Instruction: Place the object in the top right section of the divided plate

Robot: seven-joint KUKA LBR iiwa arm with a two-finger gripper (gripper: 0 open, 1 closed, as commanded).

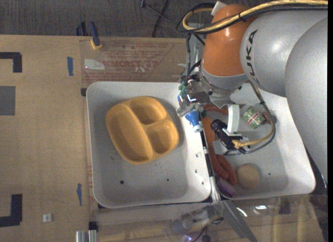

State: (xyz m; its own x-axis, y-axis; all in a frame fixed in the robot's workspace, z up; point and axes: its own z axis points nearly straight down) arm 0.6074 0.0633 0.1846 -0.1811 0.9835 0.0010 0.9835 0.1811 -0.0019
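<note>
Fingers (pixel 190 112) above bin divider | blue object (pixel 193 119) beneath | plate (pixel 141 129) left

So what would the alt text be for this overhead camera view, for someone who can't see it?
A grey and orange robot arm reaches from the right over two shallow white bins, its tool near the wall between them. The left bin holds a yellow divided plate; the right bin holds a beige ball and a reddish sausage-like item.
</note>
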